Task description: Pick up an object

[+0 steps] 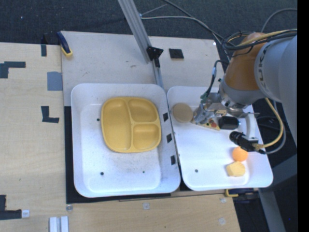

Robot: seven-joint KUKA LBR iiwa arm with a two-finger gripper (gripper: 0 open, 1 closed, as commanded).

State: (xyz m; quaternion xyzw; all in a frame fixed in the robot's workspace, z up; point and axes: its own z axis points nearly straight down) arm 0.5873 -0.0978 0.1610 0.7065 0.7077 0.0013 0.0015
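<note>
My gripper (205, 117) hangs low over the back of the right bin (212, 173), beneath the grey arm with its orange band. A small red and yellow object (211, 123) lies right under the fingertips, partly hidden. Just left of the gripper sits a tan round disc (182, 112). An orange ball (240, 153) and a pale yellow block (236, 169) rest near the bin's front right corner. A yellow divided plate (131, 123) lies in the left bin (87, 173).
A metal post (137, 25) slants up behind the bins, with a black clamp at its foot. Cables loop over the right bin's right edge. Blue tape marks and a yellow-tipped clip dot the wooden bench on the left.
</note>
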